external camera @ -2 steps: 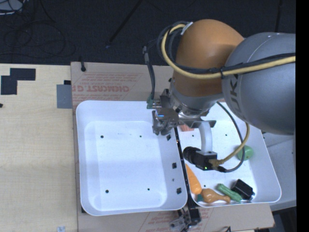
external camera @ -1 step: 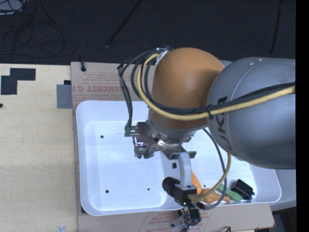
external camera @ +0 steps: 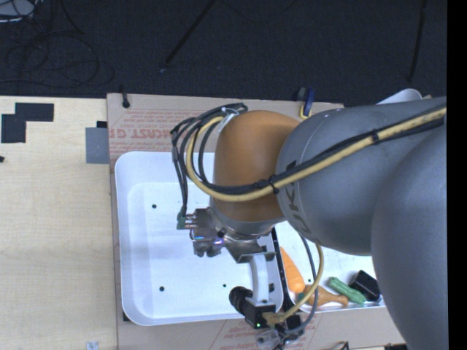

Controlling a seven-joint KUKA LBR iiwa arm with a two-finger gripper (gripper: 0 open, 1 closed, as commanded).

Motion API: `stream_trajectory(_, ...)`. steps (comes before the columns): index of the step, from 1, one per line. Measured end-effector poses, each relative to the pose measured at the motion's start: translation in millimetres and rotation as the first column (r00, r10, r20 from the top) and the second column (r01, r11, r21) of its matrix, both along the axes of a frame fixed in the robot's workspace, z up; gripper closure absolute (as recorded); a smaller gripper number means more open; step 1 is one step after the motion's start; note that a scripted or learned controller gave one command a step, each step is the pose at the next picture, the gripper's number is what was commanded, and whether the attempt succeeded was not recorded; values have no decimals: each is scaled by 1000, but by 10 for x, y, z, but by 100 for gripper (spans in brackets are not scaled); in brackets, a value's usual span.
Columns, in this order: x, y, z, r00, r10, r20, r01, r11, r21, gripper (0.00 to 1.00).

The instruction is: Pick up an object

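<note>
The pincer point(external camera: 207, 242) is hanging low over the left white bin point(external camera: 146, 217); whether it is spread or pressed together, I cannot tell. An orange object point(external camera: 293, 271), a green object point(external camera: 347, 291) and a black object point(external camera: 366, 284) are lying in the right bin point(external camera: 357, 304).

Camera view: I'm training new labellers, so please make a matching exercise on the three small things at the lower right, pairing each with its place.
Things:
1. orange thing
2. green thing
3. black thing

Places:
A. farthest right of the three
B. farthest left, partly hidden by the arm
C. between the other two

Pairs: 1-B, 2-C, 3-A.
</note>
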State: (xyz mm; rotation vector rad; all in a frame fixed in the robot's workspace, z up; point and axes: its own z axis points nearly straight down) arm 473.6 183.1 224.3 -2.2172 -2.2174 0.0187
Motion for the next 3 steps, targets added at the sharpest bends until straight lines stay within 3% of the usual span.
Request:
stream_trajectory(1,4,-629,-707,1000,-7,0,7,1000,-1,100)
stream_trajectory(2,21,39,97,1000,7,14,-7,1000,7,100)
stream_trajectory(3,305,62,198,1000,4,11,-4,1000,3,100)
